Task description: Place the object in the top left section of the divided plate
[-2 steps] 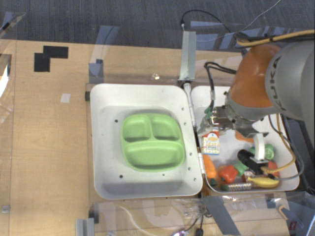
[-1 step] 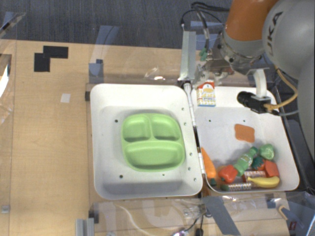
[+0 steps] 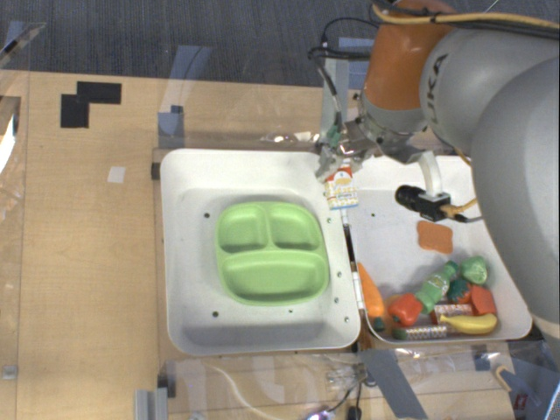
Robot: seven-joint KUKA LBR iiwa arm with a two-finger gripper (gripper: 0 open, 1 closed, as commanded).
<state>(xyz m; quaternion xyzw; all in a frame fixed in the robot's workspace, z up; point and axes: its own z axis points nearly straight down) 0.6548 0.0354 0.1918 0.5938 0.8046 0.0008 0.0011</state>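
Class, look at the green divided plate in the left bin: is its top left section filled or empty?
Empty. The green divided plate shows bare green in its top left section; the small carton hangs at the gripper, above the bins' shared edge.

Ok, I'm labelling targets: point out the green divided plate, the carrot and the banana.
green divided plate (image 3: 272, 277): camera view, bottom section's floor.
carrot (image 3: 372, 294): camera view, mid orange body.
banana (image 3: 471, 324): camera view, middle of the yellow curve.

In my right bin (image 3: 385, 226) lie a carrot (image 3: 372, 294) by the left wall, a banana (image 3: 470, 324), a red pepper (image 3: 405, 309) and a green bottle (image 3: 435, 285). Black marks (image 3: 87, 101) sit on my bench (image 3: 79, 261).
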